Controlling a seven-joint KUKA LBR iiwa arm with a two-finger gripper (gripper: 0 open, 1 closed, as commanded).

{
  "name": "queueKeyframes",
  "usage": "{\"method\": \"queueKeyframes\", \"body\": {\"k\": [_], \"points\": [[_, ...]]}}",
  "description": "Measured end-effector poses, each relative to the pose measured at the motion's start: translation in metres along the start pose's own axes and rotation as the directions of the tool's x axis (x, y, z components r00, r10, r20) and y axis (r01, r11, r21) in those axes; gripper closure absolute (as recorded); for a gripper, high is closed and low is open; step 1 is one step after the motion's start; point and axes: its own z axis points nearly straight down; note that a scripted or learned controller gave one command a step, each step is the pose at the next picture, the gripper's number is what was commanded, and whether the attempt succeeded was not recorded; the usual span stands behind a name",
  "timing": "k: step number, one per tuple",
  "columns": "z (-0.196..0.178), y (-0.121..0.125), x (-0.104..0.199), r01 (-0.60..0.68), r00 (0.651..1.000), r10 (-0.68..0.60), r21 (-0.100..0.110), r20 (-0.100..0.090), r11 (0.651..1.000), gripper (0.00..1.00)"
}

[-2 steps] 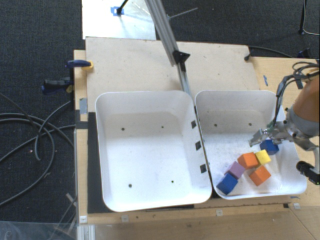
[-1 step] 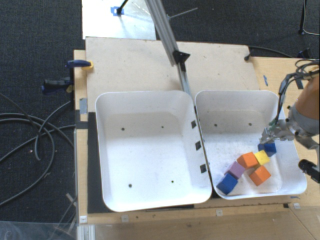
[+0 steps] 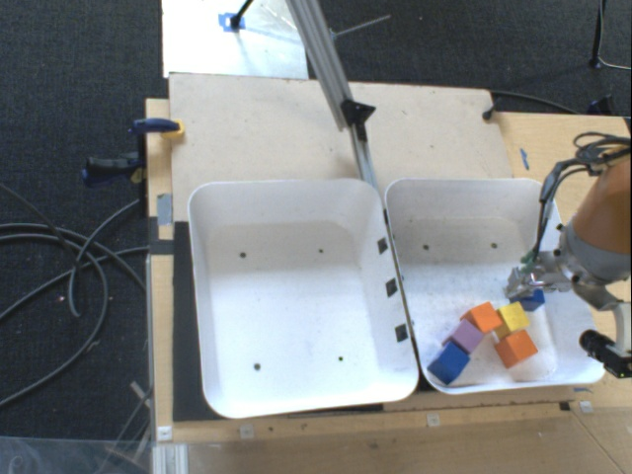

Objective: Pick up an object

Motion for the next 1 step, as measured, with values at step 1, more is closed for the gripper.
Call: {"method": "queueKeyframes", "body": {"k": [1], "points": [[-0.0006,0.001,0.0098,0.007,1.0,-0.007,0.006,-0.02,1.0,0.0]]}}
